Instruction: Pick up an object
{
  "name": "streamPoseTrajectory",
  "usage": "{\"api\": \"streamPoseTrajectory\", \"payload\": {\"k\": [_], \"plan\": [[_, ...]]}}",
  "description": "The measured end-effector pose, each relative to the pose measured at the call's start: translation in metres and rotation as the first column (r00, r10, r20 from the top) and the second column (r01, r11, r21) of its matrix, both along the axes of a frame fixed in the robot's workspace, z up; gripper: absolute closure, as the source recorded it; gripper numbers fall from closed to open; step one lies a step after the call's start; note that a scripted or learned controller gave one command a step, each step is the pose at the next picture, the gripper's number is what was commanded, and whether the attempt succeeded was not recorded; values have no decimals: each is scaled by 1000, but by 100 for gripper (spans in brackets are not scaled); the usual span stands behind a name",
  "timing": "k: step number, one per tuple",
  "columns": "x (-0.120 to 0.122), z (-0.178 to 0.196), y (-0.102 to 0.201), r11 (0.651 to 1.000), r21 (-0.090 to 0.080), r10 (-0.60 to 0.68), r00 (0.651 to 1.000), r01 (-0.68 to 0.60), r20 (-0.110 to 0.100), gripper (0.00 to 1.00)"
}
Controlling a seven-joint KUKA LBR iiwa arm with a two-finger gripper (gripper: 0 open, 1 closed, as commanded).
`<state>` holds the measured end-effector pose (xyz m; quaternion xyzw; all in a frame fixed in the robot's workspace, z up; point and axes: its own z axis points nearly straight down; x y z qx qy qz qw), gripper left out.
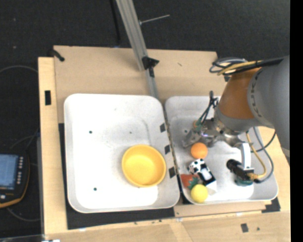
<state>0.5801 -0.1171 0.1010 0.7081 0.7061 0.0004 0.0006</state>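
A yellow ball [199, 192] lies just below the black-and-white toy [201, 171], with the orange ball [199, 150] above it touching the gripper [202, 134], whose grip cannot be told.

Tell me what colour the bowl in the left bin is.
Yellow; the bowl shows plainly in the camera view.

A robotics lab or test cell is indicated. A plywood bench [106, 74] is set on a dark floor, with two white bins [81, 135] mounted side by side. A metal camera pole [134, 29] is seen at 12 o'clock, and a teach pendant [7, 178] at 9 o'clock.
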Motion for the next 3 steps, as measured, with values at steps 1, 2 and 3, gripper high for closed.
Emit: {"api": "streamPoseTrajectory", "payload": {"k": [1,2,3], "plan": [[1,11,-1,1000,1,-6,1000,6,3,100],[9,55,-3,1000,0,5,1000,-5,0,100],[11,109,-5,1000,-1,6,1000,-6,5,100]]}}
